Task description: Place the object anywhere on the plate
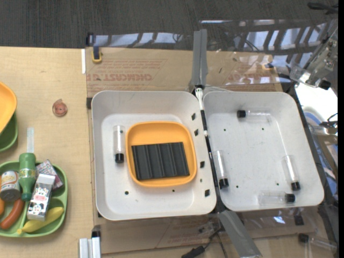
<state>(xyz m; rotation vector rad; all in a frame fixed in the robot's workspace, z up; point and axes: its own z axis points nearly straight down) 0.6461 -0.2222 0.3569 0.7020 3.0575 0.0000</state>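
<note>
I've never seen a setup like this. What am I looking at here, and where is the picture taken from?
One camera looks down at a slant on a workbench. Two shallow white bins sit side by side. The left bin holds an orange plate with a dark ribbed block lying on it, plus a clear tube beside the plate. The right bin holds several more clear tubes with black caps. On the wooden table at far left, a green tray carries toy food and a green bottle.

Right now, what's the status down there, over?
Dark ridged block already lying on orange plate, left bin. Clear tubes lying in right bin. Nothing blocking.
</note>
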